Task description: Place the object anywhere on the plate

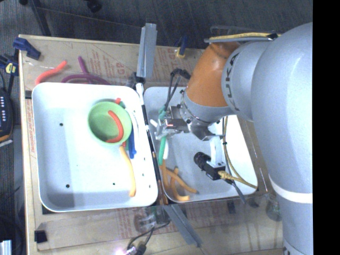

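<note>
The gripper (159, 125) hung over the left edge of the right bin (241, 158), close against the wall shared with the left bin (58, 158). A slim green and white object (163, 145) ran from between the fingers straight down the picture, its long axis nearly parallel to that shared wall, its white end pointing away from the gripper toward the near rim. The upper end disappeared among the fingers and cables, so whether the fingers actually clamped it, or merely stood over it, could not be made out.

The green plate (102, 124) lay well to the gripper's left, in the left bin, with a curved red piece (118, 122) resting across it. A blue piece (131, 145) and a long yellow strip (129, 171) trailed from the plate's near edge, lying between plate and gripper.

Below the gripper, at the right bin's near corner, orange pieces (175, 185) lay tangled, their shapes hard to separate. The arm (249, 84) covered much of the right bin's far and right portions.
</note>
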You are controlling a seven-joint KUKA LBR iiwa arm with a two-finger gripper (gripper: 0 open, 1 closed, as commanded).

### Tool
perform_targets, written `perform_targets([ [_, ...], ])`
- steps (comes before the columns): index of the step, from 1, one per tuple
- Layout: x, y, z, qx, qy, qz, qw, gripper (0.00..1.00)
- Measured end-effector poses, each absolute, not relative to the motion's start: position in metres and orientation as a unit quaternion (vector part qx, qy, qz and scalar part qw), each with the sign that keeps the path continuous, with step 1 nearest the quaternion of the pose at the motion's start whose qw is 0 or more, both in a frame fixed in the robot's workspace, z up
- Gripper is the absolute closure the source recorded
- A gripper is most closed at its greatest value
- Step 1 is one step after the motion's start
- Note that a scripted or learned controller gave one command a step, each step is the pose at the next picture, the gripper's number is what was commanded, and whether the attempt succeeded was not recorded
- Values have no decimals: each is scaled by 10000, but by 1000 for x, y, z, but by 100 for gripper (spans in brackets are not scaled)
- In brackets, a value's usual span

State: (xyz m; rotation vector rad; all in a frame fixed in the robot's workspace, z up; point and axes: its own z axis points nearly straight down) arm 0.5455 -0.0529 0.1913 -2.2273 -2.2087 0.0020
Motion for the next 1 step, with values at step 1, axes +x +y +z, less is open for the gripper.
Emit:
perform_targets([
  [1, 546, -53, 191, -7101, -7041, 5, 23, 0],
])
